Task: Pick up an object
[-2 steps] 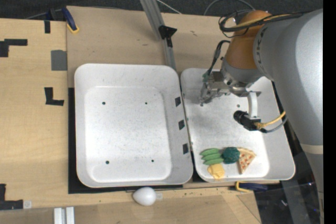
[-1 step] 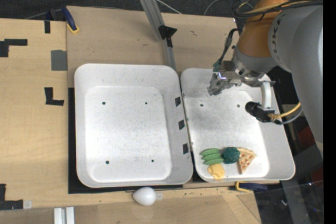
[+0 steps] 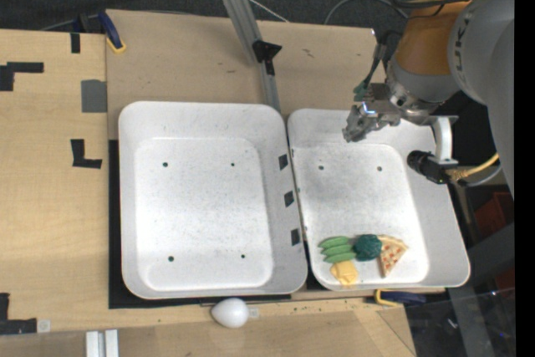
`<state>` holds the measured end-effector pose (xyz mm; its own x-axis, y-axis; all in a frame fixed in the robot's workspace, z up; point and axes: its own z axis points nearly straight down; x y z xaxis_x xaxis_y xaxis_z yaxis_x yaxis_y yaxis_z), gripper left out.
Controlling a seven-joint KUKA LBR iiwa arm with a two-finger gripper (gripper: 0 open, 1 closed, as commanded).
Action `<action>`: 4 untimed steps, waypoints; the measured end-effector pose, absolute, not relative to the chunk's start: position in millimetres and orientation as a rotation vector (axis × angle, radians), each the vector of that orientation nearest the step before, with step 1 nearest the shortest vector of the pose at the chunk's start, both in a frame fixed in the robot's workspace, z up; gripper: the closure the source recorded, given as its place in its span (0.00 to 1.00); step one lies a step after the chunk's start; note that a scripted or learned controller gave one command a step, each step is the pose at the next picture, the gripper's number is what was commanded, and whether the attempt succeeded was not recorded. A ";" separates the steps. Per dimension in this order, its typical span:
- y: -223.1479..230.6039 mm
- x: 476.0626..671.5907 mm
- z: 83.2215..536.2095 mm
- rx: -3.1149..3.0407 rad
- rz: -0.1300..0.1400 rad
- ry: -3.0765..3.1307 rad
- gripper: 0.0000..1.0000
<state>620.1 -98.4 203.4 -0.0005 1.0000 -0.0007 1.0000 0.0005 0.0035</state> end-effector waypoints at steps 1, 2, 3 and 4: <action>-94.1 627.5 264.4 2.215 0.006 2.221 1.00; -93.7 628.2 294.8 2.218 0.003 2.222 1.00; -41.6 614.9 294.3 2.217 -0.001 2.229 1.00; 8.2 594.8 291.4 2.217 -0.002 2.230 1.00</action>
<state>594.8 8.2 291.4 -0.0061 1.0000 0.0013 1.0000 0.0061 -0.0031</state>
